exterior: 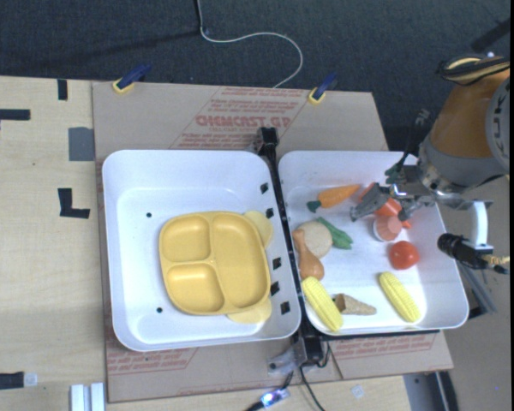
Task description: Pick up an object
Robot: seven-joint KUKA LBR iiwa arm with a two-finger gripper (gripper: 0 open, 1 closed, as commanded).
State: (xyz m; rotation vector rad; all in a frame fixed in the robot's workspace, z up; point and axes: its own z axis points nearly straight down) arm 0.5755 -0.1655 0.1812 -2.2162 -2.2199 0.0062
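Note:
The right bin [428, 315] holds several toy foods: an orange carrot [338, 196], a green leaf [337, 235], a beige and brown drumstick [312, 247], a red tomato [403, 254], two yellow corn cobs [321, 303] [399, 295] and a brown cone [354, 304]. My gripper [384, 209] is low over the bin's upper right part, open. Its dark fingers [365, 204] straddle a small red-orange piece [387, 224] that lies on the bin floor. The carrot is just left of the fingers; the tomato is just below them.
The left bin [128, 195] holds a yellow divided plate [214, 259] lying on a pale yellow piece [259, 223]. The grey and orange arm [467, 135] comes in from the right over the right bin's rim. A black divider [278, 229] runs between the bins.

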